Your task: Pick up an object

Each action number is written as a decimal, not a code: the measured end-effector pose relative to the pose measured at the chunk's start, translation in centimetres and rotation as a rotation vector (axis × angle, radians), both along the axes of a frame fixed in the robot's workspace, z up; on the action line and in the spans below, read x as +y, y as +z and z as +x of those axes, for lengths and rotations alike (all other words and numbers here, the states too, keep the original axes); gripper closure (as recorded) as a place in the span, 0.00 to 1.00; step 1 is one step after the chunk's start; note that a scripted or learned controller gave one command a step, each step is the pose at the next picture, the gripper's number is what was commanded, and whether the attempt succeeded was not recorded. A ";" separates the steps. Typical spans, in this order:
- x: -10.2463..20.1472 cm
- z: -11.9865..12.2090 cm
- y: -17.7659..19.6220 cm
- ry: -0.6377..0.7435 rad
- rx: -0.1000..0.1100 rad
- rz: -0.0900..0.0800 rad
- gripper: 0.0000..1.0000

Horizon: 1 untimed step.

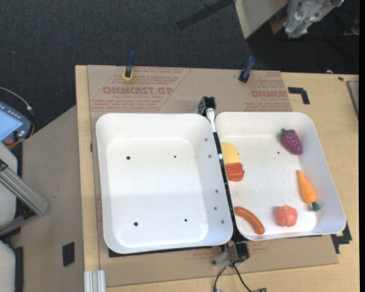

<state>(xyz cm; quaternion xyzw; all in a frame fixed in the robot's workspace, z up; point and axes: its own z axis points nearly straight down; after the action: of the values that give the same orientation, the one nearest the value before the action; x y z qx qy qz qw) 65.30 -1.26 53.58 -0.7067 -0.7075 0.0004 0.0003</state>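
Observation:
The right bin (264, 183) holds several toy foods. A purple bunch of grapes (291, 141) lies at its back right, and an orange carrot (306, 189) runs along the right wall. A round red fruit (287, 215) and an orange-red sausage (250, 220) lie near the front. A yellow piece (229, 152) and a red pepper (234, 171) rest against the left wall. My gripper (308, 16) is a pale grey blur at the top right, beyond the bench's back edge and well away from the bins.
The left bin (154, 182) adjoins the right one along a shared rim. Both sit on a cardboard sheet (188, 85) held by two clamps (130, 65) (247, 68) at the back. A black clip (206, 105) and a cable (231, 262) mark the seam's ends.

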 end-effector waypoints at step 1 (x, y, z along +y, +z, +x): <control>0.2 -0.6 0.0 -0.001 0.000 0.000 1.00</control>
<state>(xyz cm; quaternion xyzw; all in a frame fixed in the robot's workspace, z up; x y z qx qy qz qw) 64.69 -1.03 53.58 -0.7072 -0.7070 0.0005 0.0001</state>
